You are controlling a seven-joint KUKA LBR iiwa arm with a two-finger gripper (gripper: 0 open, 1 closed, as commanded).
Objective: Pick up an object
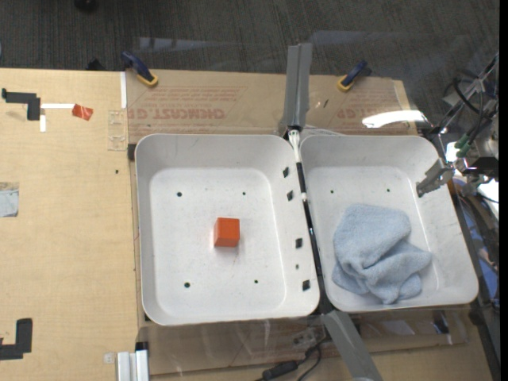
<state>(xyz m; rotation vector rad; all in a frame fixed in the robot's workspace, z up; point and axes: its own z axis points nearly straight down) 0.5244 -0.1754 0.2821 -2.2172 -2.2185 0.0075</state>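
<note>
An orange cube [227,232] rests on the floor of the left bin [159,213], a little left of its middle. A crumpled grey-blue cloth [379,252] lies in the near half of the right bin [357,173]. At the right bin's far right rim a grey part of the gripper [433,182] pokes in from the view's right edge. It is well above and to the right of the cloth and far from the cube. Nothing is seen held in it.
A grey divider bar [297,86] runs between the bins at the back. Clamps [140,68] hold cardboard behind the bins. A wooden board [63,213] lies left of the bins. Cables [476,133] crowd the right edge.
</note>
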